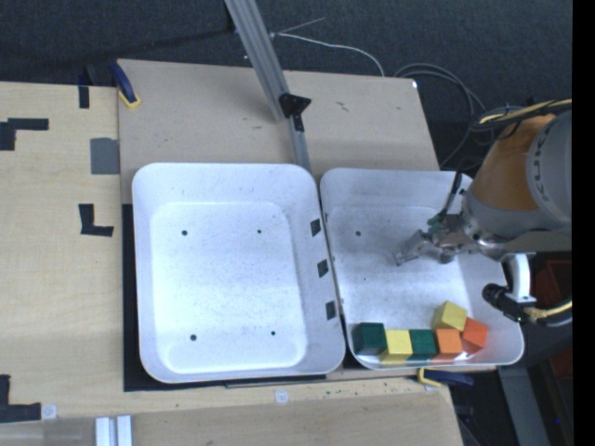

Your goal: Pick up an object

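Several small blocks lie in a row along the near edge of the right bin (pixel 390 193): a dark green block (pixel 370 335), a yellow block (pixel 398 344), a green block (pixel 423 342), an orange block (pixel 449 341), a red-orange block (pixel 474 333) and a yellow block (pixel 452 315) behind them. My gripper (pixel 409 251) hangs over the middle of the right bin, pointing left, well behind the blocks. Nothing shows between its fingers.
The left bin (pixel 149 193) sits beside the right one, sharing a rim with black clips (pixel 323 268). A grey metal pole (pixel 265 49) slants in from the top. Cables lie at the far right past the bench.
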`<act>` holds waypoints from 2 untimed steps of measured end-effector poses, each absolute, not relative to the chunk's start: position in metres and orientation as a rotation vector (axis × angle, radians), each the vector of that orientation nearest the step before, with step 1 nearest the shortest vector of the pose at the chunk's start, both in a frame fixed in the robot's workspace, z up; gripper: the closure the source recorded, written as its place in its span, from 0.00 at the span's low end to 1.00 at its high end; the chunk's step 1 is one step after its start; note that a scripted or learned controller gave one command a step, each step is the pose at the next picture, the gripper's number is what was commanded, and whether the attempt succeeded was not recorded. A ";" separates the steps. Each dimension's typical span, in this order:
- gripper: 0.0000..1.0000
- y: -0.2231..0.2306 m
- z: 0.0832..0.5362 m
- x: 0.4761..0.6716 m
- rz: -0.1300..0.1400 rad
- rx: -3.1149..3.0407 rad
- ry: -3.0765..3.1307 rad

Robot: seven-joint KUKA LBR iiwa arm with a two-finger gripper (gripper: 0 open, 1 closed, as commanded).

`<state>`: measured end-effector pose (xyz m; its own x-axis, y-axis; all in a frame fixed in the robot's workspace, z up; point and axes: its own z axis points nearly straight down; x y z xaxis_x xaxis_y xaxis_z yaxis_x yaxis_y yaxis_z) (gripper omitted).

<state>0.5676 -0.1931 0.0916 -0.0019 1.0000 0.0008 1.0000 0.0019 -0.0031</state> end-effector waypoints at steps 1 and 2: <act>0.00 -0.188 0.091 0.504 0.006 -2.219 -2.215; 0.00 -0.194 0.091 0.493 0.004 -2.220 -2.219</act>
<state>0.4931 -0.1939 0.0915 0.0004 1.0000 0.0007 1.0000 -0.0004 -0.0041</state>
